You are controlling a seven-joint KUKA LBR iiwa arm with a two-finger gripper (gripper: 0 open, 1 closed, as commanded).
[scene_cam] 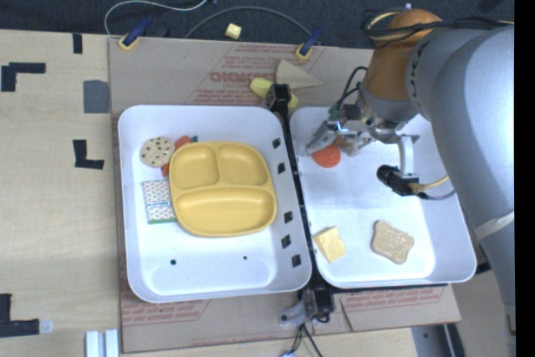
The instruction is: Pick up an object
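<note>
Two shallow white bins sit side by side on the surface (58, 205), and the black divider (288, 180) between them serves as the landmark. Left of the divider, the left bin (209, 276) holds one yellow three-compartment plate (223, 187), touching or nearly touching the divider side. On the far side of the plate from the divider lie one round cookie (156, 150), one small patterned packet (157, 201) below it, and one small orange-and-green piece (181, 143) tucked against the plate's upper edge.

Right of the divider, the right bin (368, 272) holds three loose things: one red-orange round object (328, 157) near the divider at the top, one yellow cheese-like block (330, 244) just beside the divider lower down, and one tan bread-shaped piece (392, 242) further right of that block.

The grey arm (468, 113) reaches in from the right, its orange band (391, 67) above the wrist, and bends down toward the divider. The gripper (328, 140) hangs directly over the red-orange object, touching or almost touching it; how wide it stands cannot be told.
</note>
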